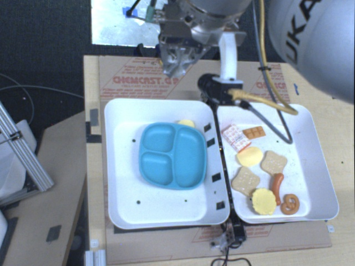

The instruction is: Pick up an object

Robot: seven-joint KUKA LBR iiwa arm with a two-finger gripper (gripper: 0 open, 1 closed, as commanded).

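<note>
My gripper (176, 65) hangs high over the cardboard behind the left bin (125, 204), with nothing seen in it. A blue divided plate (172, 155) lies in the left bin, and a small yellow piece (186, 123) peeks out behind its far edge. The right bin (319, 165) holds toy food: a red-and-white packet (235, 137), an orange cracker (253, 132), a yellow lump (250, 157), a toast slice (273, 162), a tan cracker (244, 180), a red sausage (277, 184), a yellow disc (264, 201) and a pretzel (289, 204).
A black fitting (213, 87) with yellow cable (266, 101) and a dark cable drape over the right bin's far-left corner. The arm's large grey body (310, 26) fills the upper right. A metal frame (19, 148) stands at the left.
</note>
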